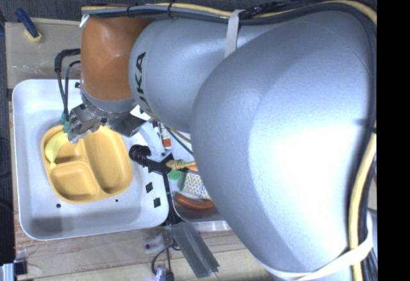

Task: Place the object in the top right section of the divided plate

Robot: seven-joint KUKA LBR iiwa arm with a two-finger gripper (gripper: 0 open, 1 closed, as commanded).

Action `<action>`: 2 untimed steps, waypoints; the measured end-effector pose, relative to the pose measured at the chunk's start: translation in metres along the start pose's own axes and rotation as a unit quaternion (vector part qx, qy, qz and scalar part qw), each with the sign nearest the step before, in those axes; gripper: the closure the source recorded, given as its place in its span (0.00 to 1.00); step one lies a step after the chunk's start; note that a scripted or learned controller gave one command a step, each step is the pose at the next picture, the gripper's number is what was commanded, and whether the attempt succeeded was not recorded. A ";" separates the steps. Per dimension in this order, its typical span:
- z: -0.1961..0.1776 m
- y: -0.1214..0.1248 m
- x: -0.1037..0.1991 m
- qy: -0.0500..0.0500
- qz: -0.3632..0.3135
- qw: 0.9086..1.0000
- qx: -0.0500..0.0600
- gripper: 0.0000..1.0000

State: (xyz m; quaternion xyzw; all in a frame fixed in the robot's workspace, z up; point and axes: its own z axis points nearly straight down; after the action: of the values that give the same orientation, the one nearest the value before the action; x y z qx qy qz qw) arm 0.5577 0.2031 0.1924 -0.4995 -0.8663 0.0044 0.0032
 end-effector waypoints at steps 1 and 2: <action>-0.024 0.034 -0.031 0.000 0.112 0.994 -0.005 1.00; 0.037 -0.041 -0.026 0.001 0.307 0.952 -0.001 1.00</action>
State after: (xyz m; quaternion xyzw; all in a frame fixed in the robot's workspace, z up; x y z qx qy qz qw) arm 0.5347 0.1596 0.1558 -0.7411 -0.6714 0.0040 0.0022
